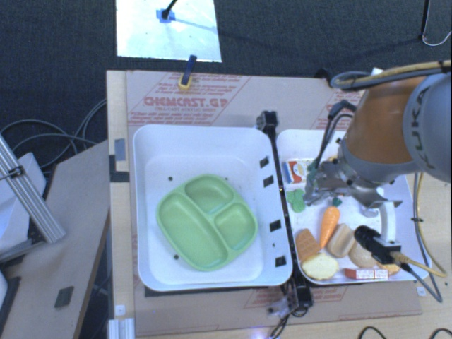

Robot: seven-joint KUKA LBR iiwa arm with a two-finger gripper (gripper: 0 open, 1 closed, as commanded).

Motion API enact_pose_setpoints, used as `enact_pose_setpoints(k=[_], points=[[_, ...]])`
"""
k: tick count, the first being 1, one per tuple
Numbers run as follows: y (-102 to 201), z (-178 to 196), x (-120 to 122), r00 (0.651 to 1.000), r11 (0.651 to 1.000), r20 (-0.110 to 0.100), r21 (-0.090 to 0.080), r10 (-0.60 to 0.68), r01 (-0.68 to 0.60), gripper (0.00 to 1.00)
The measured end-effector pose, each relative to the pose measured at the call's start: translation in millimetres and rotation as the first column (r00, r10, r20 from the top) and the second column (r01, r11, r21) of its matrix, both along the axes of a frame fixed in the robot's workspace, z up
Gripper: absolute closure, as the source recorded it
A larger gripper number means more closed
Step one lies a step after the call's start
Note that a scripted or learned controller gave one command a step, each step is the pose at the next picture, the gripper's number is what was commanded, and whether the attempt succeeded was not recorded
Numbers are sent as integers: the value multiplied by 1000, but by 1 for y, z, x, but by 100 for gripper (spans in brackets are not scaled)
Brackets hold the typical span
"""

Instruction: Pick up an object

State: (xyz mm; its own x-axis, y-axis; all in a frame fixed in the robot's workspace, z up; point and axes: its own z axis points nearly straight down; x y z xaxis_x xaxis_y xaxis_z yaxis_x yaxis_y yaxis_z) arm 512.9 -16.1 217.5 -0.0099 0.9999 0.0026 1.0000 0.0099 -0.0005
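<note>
Bread slices and a carrot lie untouched in the right bin, the gripper low beside the carrot, its grasp hidden, nothing visibly lifted yet.

The green tray looks like smooth, shiny plastic. It sits in a white bin of smooth plastic. Right of that bin, the carrot looks smooth and a little shiny.

Bench carried a printed sheet w/ two white bins side by side: left bin, right bin, touching along a black divider.
</note>
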Motion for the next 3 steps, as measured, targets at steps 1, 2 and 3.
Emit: enact_pose_setpoints(k=[1, 2, 3], points=[[49, -5, -17, 1000, 1000, -1, 0, 0, 0, 100], [90, 5, -28, 1000, 1000, 2, 0, 0, 0, 100], [97, -3, -18, 1000, 1000, 1, -2, -4, 4, 100]])
